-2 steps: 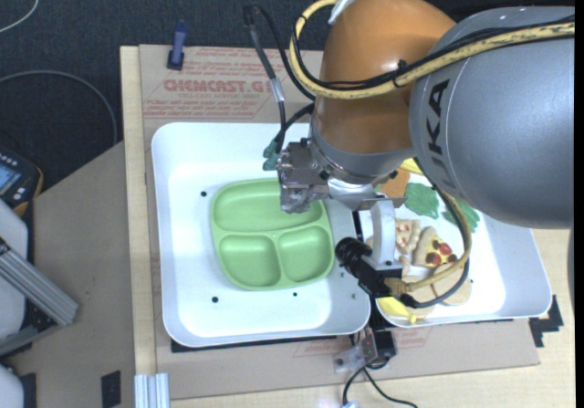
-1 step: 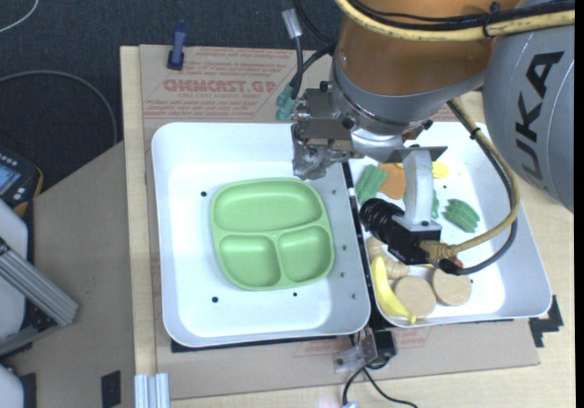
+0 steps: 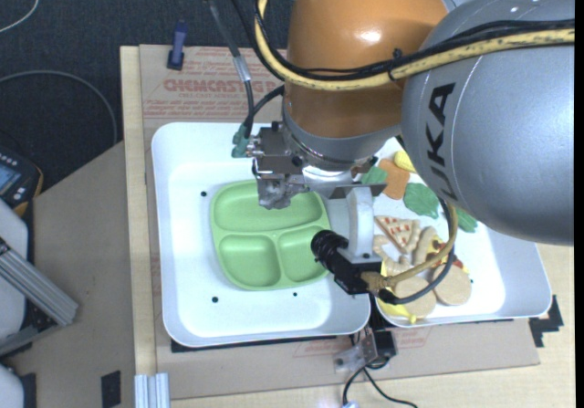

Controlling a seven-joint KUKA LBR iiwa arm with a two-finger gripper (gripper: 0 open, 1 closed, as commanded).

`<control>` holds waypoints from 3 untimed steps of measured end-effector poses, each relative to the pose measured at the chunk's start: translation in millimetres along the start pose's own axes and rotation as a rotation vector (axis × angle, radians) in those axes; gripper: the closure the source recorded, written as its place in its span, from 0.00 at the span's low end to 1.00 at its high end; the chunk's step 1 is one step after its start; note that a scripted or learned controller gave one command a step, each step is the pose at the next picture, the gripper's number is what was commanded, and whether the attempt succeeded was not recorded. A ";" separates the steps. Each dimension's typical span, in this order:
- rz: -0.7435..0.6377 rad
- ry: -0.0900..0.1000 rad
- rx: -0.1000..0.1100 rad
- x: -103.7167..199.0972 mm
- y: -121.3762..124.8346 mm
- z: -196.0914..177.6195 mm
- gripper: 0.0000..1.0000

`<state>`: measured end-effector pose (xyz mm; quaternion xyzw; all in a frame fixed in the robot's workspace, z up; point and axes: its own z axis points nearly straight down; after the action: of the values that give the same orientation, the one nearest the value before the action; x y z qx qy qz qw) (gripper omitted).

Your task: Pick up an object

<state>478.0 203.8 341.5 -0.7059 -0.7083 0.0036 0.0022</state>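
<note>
You see the gripper [image 3: 274, 189] low over the rear rim of the green divided plate [image 3: 265, 237] in the left bin [image 3: 182, 242], its grasp impossible to judge, while the arm [image 3: 411, 78] hides much of the toy food [image 3: 406, 237] in the right bin [image 3: 511, 292].

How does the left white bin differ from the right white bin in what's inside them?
The left bin holds one large thing, a green divided plate; the right bin holds a jumble of small toy foods. The left bin's floor shows broadly around the plate, while the right bin is largely covered by the arm. The claw hangs over the left bin, not the right. Both are shallow and white.
</note>
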 end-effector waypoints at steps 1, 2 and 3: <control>0.001 -0.001 0.001 21.6 0.4 58.7 1.00; 0.002 0.010 -0.028 19.8 32.9 -204.4 1.00; 0.005 -0.005 0.006 19.8 50.5 -50.9 1.00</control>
<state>528.8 223.8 391.9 -0.7078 -0.7064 0.0074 0.0027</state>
